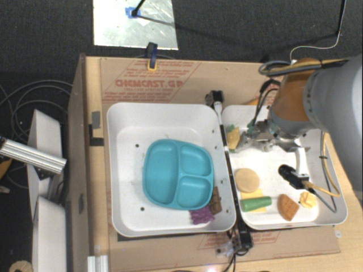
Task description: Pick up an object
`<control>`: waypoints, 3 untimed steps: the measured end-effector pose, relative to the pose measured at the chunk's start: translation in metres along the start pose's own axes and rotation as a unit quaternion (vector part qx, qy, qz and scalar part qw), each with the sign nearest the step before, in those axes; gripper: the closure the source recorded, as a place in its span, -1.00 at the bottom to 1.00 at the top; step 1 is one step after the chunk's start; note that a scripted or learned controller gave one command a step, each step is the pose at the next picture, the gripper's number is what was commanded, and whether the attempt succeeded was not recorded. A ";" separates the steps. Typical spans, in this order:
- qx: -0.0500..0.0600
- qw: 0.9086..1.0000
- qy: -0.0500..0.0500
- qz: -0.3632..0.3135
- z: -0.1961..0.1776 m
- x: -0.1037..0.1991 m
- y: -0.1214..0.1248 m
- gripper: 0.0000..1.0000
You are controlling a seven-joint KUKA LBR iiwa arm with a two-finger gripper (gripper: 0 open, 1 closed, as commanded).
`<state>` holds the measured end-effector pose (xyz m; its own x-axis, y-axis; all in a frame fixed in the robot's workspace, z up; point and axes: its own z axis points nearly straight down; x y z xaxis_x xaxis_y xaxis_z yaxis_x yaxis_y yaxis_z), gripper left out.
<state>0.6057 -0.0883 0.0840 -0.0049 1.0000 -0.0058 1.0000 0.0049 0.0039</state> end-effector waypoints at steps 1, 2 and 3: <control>0.008 1.000 0.000 -0.001 0.000 -0.009 0.041 -1.00; 0.008 1.000 -0.001 0.001 0.000 -0.009 0.040 -1.00; 0.002 1.000 0.002 0.003 0.000 -0.010 0.036 -1.00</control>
